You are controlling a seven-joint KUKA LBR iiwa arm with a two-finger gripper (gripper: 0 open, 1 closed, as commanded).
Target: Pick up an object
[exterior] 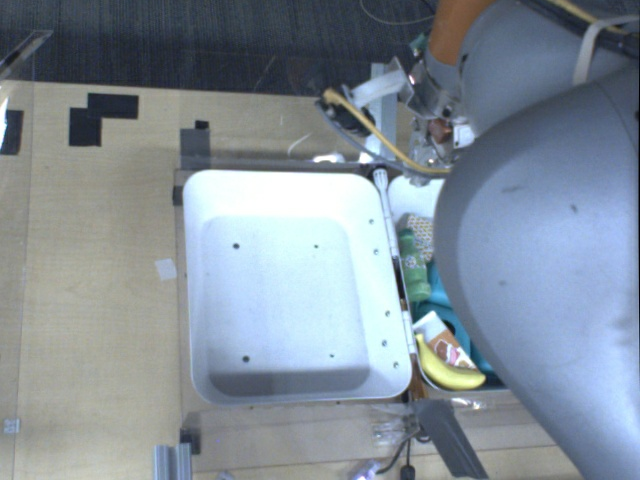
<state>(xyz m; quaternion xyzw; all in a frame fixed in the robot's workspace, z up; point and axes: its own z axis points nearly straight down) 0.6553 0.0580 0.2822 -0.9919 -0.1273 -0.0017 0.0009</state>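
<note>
Lying in the right-hand bin (pixel 412 196), a small heap of objects is seen, and three can be told apart: one yellow banana (pixel 447 369) at the near corner, one white packet with red print (pixel 443 340) just behind and touching it, and one green-and-teal bundle (pixel 416 265) further back against the bin's left wall. A speckled pale item behind the bundle is too cut off to be named. Most of this bin is hidden beneath the arm (pixel 545 258), whose broad grey body covers the right of the view; one orange band (pixel 468 10) is seen above the wrist. The claw cannot be made out among the cables and brackets at the wrist, so whether it is released or clenched cannot be told. Two white bins are counted, side by side and touching along a shared edge. The left bin (pixel 196 268) is fully seen, with small dark dots on its floor. Both are carried by a pale wooden worktop (pixel 90 298), on which black block marks (pixel 100 118) are seen at the far left
</note>
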